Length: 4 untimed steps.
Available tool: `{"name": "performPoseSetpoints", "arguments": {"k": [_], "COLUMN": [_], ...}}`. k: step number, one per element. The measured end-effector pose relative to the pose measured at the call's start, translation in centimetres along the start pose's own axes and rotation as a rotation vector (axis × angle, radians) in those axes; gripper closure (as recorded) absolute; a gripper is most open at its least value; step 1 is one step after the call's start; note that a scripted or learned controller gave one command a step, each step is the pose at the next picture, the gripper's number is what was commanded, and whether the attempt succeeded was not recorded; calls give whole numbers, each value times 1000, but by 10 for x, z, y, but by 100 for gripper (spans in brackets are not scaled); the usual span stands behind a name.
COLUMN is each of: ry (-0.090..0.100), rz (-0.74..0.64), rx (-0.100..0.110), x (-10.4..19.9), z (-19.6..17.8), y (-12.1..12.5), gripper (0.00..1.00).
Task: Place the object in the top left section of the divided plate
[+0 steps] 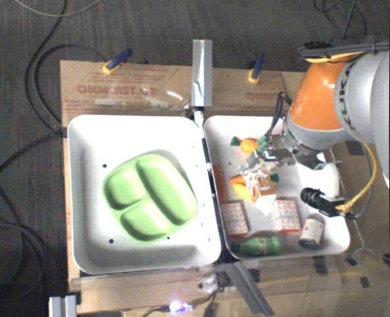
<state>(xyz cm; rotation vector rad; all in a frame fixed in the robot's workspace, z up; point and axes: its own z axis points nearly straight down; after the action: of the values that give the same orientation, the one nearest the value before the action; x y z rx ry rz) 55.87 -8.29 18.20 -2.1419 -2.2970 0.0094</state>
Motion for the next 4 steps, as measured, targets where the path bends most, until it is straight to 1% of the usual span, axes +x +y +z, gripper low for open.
{"name": "performPoseSetpoints", "arguments": {"k": [1,2,3,4], "ry": [-3,2,2,1], "rz": [-7,9,-113,-191], "rx": [-1,0,0,-1], "x": [74,158,198,241], "z": [-1,-54,-16,-56], "y": [18,-42,-62,-11], "gripper": [100,100,100,100]}}
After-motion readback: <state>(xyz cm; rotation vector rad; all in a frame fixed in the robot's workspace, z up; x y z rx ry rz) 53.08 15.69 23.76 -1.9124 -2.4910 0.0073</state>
